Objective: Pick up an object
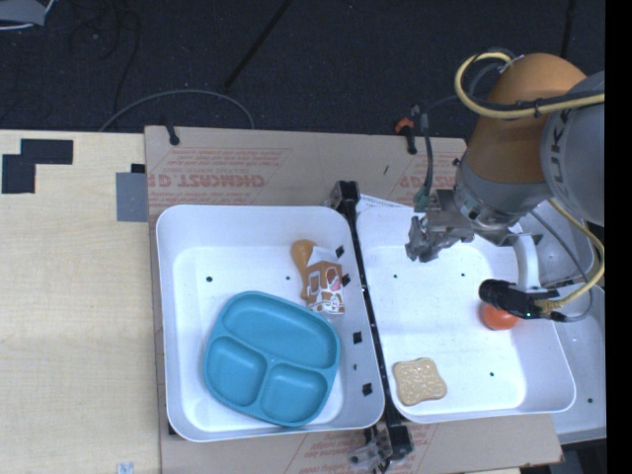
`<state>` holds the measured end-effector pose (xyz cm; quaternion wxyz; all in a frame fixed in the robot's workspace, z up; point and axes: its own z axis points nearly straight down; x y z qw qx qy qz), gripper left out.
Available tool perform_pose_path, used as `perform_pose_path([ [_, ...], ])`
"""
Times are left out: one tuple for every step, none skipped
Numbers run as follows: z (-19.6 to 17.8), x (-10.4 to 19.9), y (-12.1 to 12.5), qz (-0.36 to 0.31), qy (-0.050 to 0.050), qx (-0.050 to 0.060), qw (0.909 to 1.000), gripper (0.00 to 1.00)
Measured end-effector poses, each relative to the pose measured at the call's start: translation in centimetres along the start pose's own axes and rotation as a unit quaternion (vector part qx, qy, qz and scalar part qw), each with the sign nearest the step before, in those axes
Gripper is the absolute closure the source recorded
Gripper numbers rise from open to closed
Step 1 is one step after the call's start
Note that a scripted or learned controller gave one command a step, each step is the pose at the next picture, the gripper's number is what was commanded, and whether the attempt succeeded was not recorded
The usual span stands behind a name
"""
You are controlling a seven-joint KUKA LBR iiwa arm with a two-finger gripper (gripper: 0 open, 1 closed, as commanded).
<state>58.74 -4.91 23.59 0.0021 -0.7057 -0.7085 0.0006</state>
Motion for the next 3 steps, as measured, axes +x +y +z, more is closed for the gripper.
perform_pose_path([
  [0.1,5.4,-0.4,0.000,0.000,0.000,1.0000,1.00],
  [1.1,11.2,-1.8,-0.001,0.000,0.001,1.0000,1.00],
  [0.7,15.1,-3.6,0.000,-0.001,0.001,1.0000,1.00],
])
